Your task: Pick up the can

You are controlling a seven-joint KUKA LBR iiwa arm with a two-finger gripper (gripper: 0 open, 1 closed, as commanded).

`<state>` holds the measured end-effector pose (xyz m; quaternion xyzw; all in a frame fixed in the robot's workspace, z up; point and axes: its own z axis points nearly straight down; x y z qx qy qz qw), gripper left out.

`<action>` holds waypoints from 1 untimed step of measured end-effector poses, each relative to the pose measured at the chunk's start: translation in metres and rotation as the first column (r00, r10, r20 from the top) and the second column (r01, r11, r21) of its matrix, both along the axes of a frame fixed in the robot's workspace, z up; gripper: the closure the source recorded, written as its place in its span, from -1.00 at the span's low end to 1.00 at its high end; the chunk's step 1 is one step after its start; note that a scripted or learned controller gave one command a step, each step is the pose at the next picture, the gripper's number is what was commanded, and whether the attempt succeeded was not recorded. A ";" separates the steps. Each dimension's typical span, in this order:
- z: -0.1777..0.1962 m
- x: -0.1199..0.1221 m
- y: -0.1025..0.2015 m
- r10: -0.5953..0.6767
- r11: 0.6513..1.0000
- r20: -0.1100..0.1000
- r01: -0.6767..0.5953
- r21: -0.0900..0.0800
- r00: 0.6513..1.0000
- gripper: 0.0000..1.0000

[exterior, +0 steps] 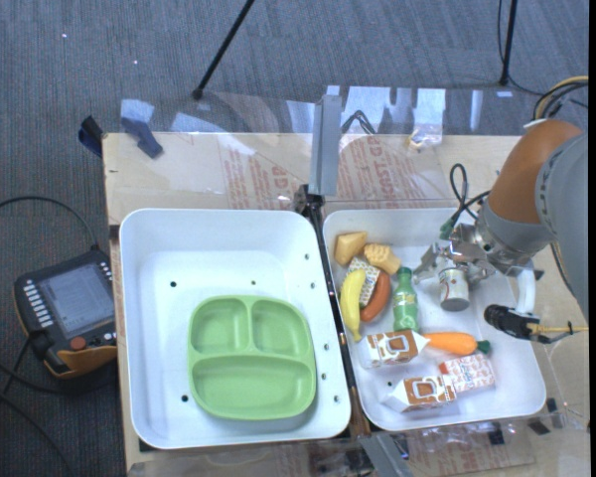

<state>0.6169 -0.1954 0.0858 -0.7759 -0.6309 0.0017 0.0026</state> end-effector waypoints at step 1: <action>0.007 0.000 0.002 0.006 1.000 -0.006 -0.006 0.001 1.000 1.00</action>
